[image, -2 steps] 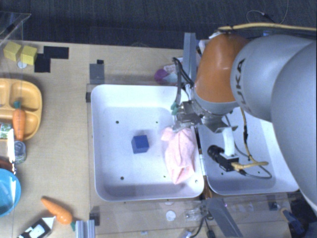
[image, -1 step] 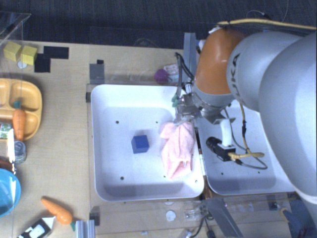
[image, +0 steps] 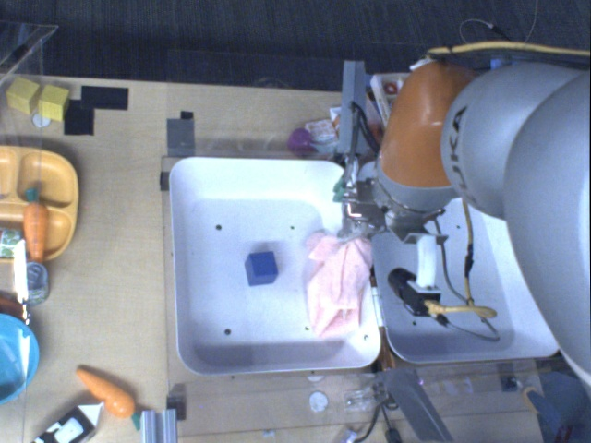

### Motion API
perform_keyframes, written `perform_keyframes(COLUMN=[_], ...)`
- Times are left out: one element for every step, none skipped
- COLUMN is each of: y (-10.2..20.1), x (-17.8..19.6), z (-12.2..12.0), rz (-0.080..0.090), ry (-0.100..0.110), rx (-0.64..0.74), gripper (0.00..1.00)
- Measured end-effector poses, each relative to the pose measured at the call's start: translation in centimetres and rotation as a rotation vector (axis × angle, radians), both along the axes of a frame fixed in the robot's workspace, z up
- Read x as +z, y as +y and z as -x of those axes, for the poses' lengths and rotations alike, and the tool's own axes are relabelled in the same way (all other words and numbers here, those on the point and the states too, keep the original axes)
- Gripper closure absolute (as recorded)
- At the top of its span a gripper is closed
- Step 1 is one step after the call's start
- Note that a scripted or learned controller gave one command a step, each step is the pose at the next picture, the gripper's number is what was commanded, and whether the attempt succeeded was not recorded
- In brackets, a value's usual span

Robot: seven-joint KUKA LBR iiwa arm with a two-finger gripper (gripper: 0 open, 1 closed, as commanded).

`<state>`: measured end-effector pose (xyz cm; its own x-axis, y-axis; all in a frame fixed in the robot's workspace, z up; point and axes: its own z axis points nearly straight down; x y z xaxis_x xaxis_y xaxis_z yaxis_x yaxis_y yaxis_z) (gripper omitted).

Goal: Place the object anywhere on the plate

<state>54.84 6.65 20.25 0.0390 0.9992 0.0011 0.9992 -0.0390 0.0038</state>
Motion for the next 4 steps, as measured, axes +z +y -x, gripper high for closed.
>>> perform_keyframes(y=[6.0,12.0,10.9,13.2], x=[-2.1,-5.1,0.4,-7.1], z=[4.8,0.3,3.9,1.7], rz=[0.0,0.001,0.001,-0.014], ry=[0.001,0.002,-0.002,-0.04], rx=[0.18,0.274,0.335,0.166], gripper=[1.0,1.0,1.0,1.0])
